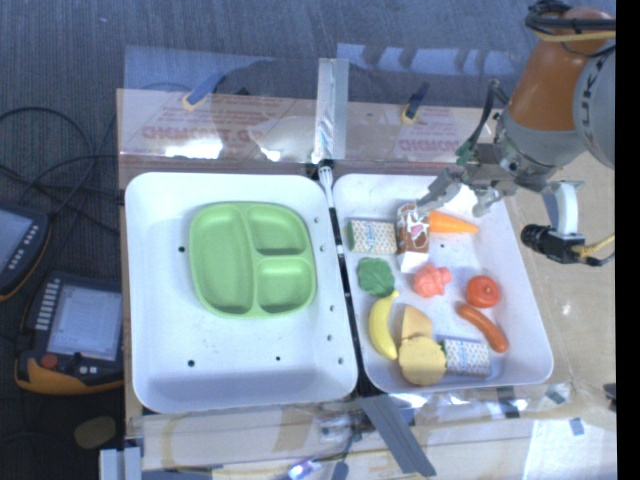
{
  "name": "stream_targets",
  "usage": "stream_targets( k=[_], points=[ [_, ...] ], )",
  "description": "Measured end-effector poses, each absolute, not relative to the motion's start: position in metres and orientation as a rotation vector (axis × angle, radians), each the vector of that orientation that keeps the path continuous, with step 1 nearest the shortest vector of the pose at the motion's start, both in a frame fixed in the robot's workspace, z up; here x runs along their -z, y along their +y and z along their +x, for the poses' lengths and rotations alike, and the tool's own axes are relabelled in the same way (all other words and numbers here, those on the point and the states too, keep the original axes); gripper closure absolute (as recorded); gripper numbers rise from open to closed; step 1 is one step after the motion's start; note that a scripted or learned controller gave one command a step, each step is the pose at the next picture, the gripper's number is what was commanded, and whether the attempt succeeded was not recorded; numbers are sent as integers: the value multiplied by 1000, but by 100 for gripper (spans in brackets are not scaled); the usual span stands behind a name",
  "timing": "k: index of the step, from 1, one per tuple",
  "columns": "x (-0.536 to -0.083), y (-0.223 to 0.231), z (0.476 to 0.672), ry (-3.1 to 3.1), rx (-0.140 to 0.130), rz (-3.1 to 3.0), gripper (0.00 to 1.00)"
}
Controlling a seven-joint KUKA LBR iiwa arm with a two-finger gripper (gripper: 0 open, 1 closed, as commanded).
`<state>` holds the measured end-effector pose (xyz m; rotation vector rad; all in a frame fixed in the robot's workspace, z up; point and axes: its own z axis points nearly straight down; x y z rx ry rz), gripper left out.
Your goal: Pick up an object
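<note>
My gripper (462,198) hangs over the far part of the right bin (530,318), open, with its fingers (438,192) spread apart. Nothing sits between them. Just below and in front of the fingertips lies an orange carrot (452,224). A small red and white carton (412,232) stands beside the carrot's left end. Further forward in the same bin are a pink lump (431,281), a red tomato (483,291), a sausage (483,328), a banana (381,326), a green broccoli piece (376,275) and a yellow bread-like piece (420,353).
Two patterned packets lie in the right bin, one at the far left (372,236) and one at the front (466,356). A green divided plate (253,258) rests in the left bin (160,348). A wall (340,268) separates the bins.
</note>
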<state>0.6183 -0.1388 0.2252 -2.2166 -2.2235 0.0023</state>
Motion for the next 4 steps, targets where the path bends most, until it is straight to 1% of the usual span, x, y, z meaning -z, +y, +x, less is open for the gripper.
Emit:
stream_targets(
  k=[1, 2, 3, 4],
  points=[
    [-207, -102, 628, -2006, -5, -2413, 0],
    [-108, -121, 642, -1692, -2, -2645, 0],
    [-89, -137, 646, -1687, 8, -2661, 0],
    [-99, -137, 646, -1689, 2, -2659, 100]
  ],
)
